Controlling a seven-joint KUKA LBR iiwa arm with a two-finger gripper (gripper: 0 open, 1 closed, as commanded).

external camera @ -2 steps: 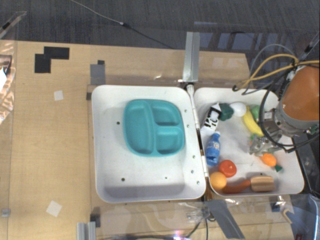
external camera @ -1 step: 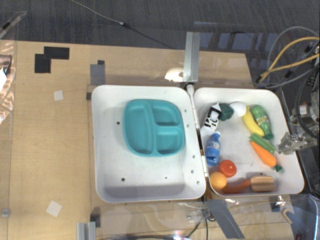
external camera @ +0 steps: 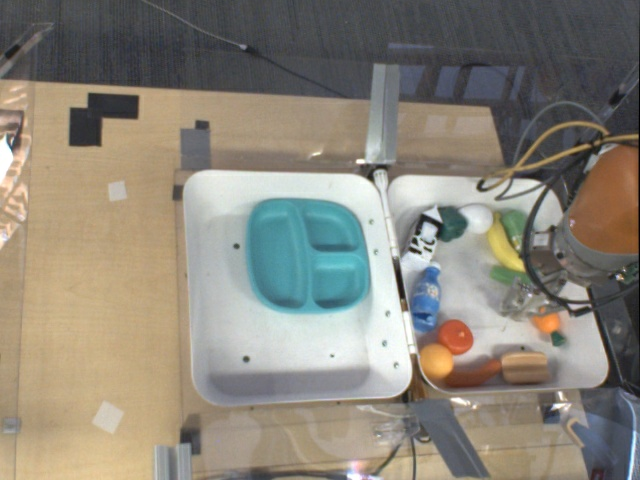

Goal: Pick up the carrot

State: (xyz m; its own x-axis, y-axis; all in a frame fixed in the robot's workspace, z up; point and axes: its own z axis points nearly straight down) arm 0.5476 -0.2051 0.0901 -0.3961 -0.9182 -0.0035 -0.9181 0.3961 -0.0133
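The carrot [external camera: 546, 320] is a small orange piece with a green tip, lying near the right wall of the right bin [external camera: 596, 366]. My gripper [external camera: 522, 296] hangs low over the bin just up and left of the carrot, very close to it, under the arm's orange band [external camera: 606, 208]. Nothing shows held in the gripper. Part of the carrot is hidden by the gripper and its cables.
The right bin also holds a yellow banana [external camera: 503, 247], a green piece [external camera: 515, 224], a blue bottle [external camera: 427, 296], a red tomato [external camera: 456, 336], an orange [external camera: 435, 360] and a hot dog [external camera: 500, 369]. A teal divided plate [external camera: 307, 254] lies in the left bin [external camera: 215, 348].
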